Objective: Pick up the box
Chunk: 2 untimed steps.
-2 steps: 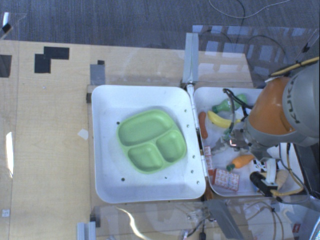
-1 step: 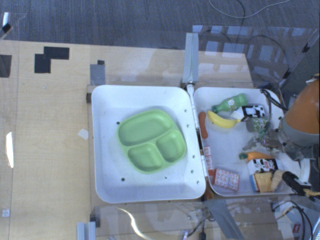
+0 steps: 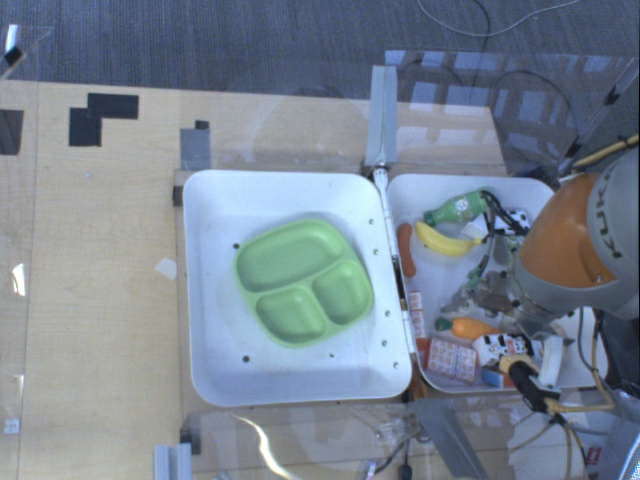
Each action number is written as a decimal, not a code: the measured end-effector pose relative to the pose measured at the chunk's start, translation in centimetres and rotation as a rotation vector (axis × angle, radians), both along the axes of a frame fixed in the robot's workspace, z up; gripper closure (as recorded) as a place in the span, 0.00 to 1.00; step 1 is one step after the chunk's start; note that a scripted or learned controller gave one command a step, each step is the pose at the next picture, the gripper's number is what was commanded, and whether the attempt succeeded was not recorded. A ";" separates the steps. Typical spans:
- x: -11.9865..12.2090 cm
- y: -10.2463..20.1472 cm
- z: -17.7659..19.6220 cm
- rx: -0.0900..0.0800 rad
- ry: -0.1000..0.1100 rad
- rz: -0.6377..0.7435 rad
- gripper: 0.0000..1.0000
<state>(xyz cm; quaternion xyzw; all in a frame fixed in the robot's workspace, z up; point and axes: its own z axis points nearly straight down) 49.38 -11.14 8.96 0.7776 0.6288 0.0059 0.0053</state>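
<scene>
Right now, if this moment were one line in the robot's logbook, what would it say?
arm over right bin | box lying at bin's near edge, not lifted | green plate in left bin

Green divided plate (image 3: 304, 282) in left bin (image 3: 215, 368), banana (image 3: 446, 239), green bottle (image 3: 453, 209), carrot (image 3: 470, 327) in right bin (image 3: 425, 193)

Two shallow white plastic bins (image 3: 205, 268) sit on the surface, with one green three-compartment plate (image 3: 303, 281), one yellow banana (image 3: 445, 238), one orange carrot (image 3: 470, 327), one green bottle (image 3: 455, 209) and one red patterned box (image 3: 452, 360).
</scene>
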 end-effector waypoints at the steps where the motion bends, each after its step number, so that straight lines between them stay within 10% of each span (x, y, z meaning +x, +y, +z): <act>1: 8.4 2.1 -0.1 -0.001 0.002 0.053 0.00; 2: -0.1 -0.7 0.0 -0.002 0.005 0.049 0.00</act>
